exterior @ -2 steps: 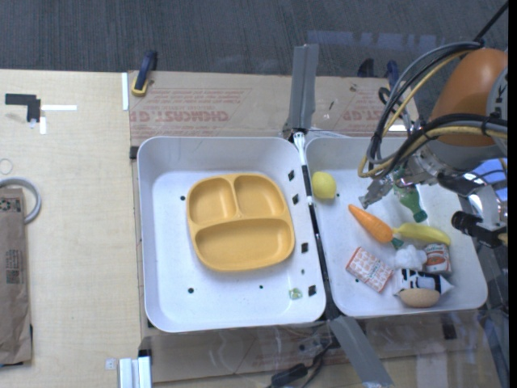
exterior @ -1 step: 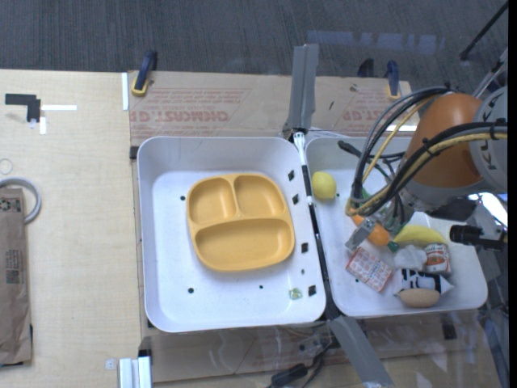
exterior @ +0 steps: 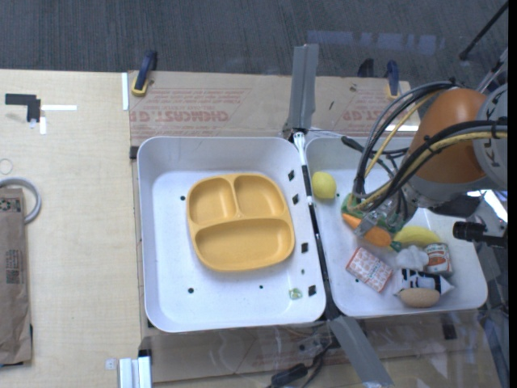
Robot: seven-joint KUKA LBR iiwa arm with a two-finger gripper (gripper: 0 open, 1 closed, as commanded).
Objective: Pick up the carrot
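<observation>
From the fixed camera above, the surface [exterior: 73, 217] carried two shallow white bins side by side. The left bin [exterior: 161, 241] held a yellow divided plate [exterior: 240, 221] with three compartments, lying flat near the middle. The right bin [exterior: 468, 285] held a cluster of items: a yellow lemon [exterior: 324, 185] near its upper left corner, just beside the dividing wall; the carrot [exterior: 370, 232], orange with a greenish end, lying near the bin's middle; a banana [exterior: 418, 235] just to the right of the carrot; a small red-and-white packet [exterior: 370, 269] below the carrot; a small can with a red label [exterior: 438, 259] beside a crumpled white piece; and a tan bread-like roll [exterior: 419, 297] near the bin's lower edge, touching a black-and-white item above it. The grey arm with its orange band [exterior: 452, 136] reached in from the right, with black and yellow cables looping down to the wrist. The tool [exterior: 378, 213] sat low over the right bin, directly above and touching or nearly touching the carrot; cables and housing hid its tips, so how far it was spread, and whether it gripped the carrot, could not be told. A brown paper bag [exterior: 14, 273] lay at the surface's far left edge.
</observation>
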